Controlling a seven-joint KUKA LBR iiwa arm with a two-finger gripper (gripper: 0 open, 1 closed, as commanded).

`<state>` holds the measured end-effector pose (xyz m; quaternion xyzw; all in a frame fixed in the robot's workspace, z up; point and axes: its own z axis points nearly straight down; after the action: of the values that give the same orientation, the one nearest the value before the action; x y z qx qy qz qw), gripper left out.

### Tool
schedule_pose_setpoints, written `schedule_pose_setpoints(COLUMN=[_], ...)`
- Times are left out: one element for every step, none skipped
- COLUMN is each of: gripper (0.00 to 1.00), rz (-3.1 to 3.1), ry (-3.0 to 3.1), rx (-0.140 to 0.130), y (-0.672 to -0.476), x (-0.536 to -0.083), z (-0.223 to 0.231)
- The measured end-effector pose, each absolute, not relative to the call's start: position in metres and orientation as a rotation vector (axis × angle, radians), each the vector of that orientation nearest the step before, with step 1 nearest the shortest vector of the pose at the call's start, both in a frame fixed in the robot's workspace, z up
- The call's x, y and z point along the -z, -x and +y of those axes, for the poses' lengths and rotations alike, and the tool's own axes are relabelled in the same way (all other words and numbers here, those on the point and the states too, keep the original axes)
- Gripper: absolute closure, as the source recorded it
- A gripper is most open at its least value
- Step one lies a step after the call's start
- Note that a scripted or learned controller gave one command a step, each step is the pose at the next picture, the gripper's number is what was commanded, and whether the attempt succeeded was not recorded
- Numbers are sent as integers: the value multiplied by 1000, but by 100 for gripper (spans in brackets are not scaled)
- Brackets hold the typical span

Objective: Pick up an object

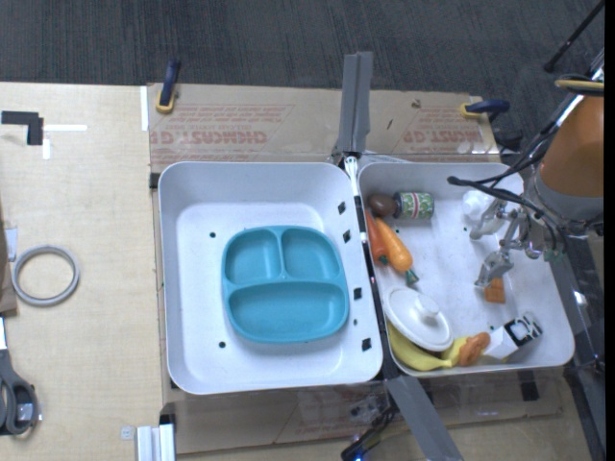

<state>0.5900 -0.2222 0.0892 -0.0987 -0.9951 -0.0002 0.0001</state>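
My gripper hangs low over the right side of the right bin, reaching in from the right under the orange-banded wrist. A small orange piece lies right beneath its tip; whether they touch is unclear. Elsewhere in this bin are an orange carrot, a green-labelled can on its side with a brown item next to it, a white lid, a yellow banana, an orange-red piece and a white and black block.
The left bin holds a blue divided plate. A crumpled white item lies at the right bin's back, near the gripper. A grey ring rests on the bench at the left. Cables run beside the arm.
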Motion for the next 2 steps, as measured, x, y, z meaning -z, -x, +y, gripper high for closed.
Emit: schedule_pose_setpoints(gripper=[0, 0], rz=[-3120, -3077], ry=[344, 609], rx=[2, 2], y=[-518, -510], x=[-89, -88], z=[-220, -182])
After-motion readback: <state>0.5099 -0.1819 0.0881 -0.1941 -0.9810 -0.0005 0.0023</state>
